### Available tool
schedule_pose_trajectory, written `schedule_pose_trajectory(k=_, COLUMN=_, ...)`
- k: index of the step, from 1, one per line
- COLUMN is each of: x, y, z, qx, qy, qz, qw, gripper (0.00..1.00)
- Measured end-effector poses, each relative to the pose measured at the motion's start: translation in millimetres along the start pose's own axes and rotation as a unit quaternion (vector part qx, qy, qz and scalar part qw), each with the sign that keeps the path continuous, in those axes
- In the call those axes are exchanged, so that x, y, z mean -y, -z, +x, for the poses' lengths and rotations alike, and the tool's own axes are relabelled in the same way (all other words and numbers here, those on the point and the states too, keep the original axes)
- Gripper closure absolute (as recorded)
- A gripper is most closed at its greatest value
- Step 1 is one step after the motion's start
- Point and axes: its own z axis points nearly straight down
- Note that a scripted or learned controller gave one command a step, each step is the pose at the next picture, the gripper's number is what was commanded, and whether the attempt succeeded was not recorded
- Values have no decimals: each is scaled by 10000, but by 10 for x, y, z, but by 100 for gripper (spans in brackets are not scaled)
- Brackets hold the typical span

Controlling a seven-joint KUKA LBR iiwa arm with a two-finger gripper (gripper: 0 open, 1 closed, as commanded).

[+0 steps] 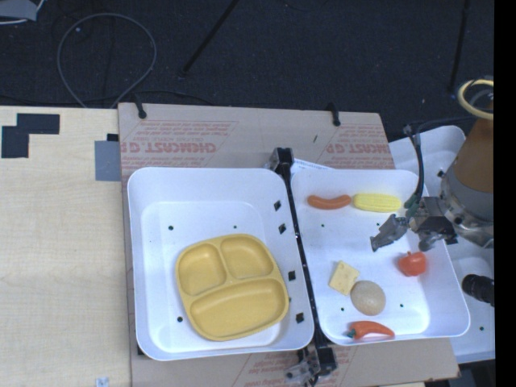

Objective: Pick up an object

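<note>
Spread apart with nothing between them, our gripper (409,234) hangs over the right bin (451,329), its jaws splayed left and right. Just near of it lies the tomato (412,264), our likeliest target; we judge it a light, smooth, rounded toy that could roll or slip, best squeezed across its middle. Farther left sit the cheese wedge (343,278) and potato (368,297); at the far side lie a sausage (329,201) and corn cob (377,202).
</note>
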Motion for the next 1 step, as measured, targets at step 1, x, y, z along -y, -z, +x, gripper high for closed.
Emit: schedule_pose_trajectory(k=1, x=-18, y=54, z=-1, qx=7, qy=10, qz=-51, qw=10000, gripper=0)
